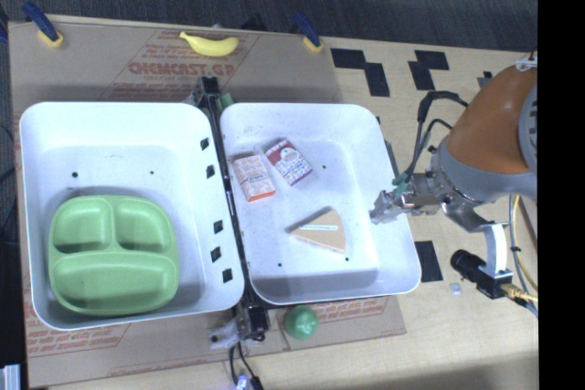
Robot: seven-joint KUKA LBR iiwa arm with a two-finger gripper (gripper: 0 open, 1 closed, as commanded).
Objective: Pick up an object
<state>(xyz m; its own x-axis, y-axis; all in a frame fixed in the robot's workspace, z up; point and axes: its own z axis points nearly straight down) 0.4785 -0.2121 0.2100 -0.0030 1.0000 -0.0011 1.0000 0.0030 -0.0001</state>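
Note:
In the right bin (pixel 366 128) lie two small red-and-white cartons, one (pixel 253 176) near the divider and one (pixel 288 161) just right of it. A tan wedge-shaped piece (pixel 322 231) rests nearer the front. My gripper (pixel 388 205) hovers at the right bin's right rim, to the right of the wedge and apart from it. Nothing shows between its fingers.
The left bin (pixel 55 128) holds a green compartment tray (pixel 112 253). A yellow banana (pixel 209 42) lies on the cardboard behind the bins, and a green ball (pixel 300 321) sits in front of the right bin. Blue clamps (pixel 43 25) hold the cardboard's back edge.

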